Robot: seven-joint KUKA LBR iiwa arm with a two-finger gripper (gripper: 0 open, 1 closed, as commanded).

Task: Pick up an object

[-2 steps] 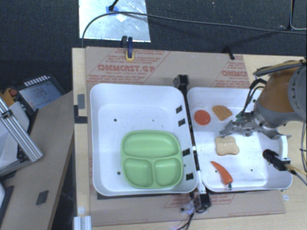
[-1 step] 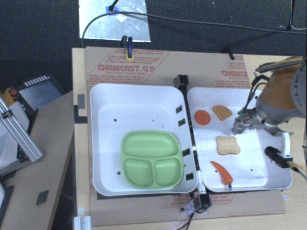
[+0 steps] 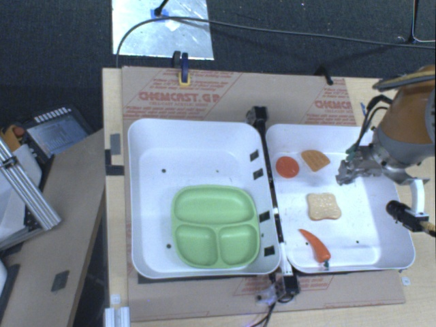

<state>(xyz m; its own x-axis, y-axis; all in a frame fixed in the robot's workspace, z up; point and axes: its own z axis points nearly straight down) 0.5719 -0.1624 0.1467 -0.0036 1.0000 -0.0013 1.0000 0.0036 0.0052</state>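
The right bin (image 3: pixel 381 247) holds a red round slice (image 3: pixel 287 167), a brown cracker-like piece (image 3: pixel 315 159), a slice of toast (image 3: pixel 323 206) and an orange-red carrot (image 3: pixel 315 245). My gripper (image 3: pixel 345 173) hangs over the bin's middle right, just to the right of the cracker piece and above the toast. Nothing shows between its tips. The arm with its orange band (image 3: pixel 412 114) comes in from the right edge.
A green three-compartment plate (image 3: pixel 214 225) lies in the left bin (image 3: pixel 157 148). Black clips sit along the divider between the bins (image 3: pixel 262 176). A yellow clamp (image 3: pixel 184 73) holds the board at the back. Cables run across the dark floor behind.
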